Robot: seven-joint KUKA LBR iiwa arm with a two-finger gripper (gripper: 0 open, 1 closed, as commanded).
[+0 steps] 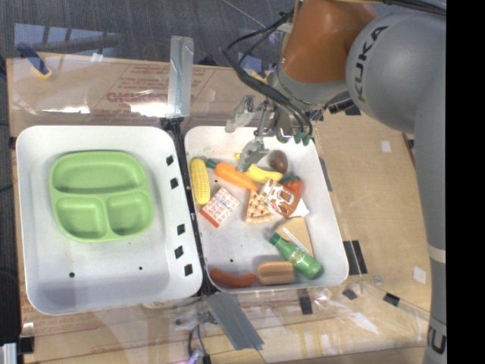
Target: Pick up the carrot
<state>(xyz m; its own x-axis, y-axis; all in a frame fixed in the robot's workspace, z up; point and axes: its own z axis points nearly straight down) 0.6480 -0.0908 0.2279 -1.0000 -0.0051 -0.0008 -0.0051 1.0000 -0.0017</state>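
Left bin [30,203] holds a green divided plate [102,196] with three compartments. Right bin [330,226] holds a corn cob [200,180] by its left wall, a small pink-and-white packet [220,206] just beside it, a banana [265,174], pizza slice [265,201], and green bottle [297,254]. A hot dog [274,272] and sausage [233,279] lie along the near wall (touching end to end).

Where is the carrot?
The carrot lies in the right bin, near its top, between the corn and the banana.
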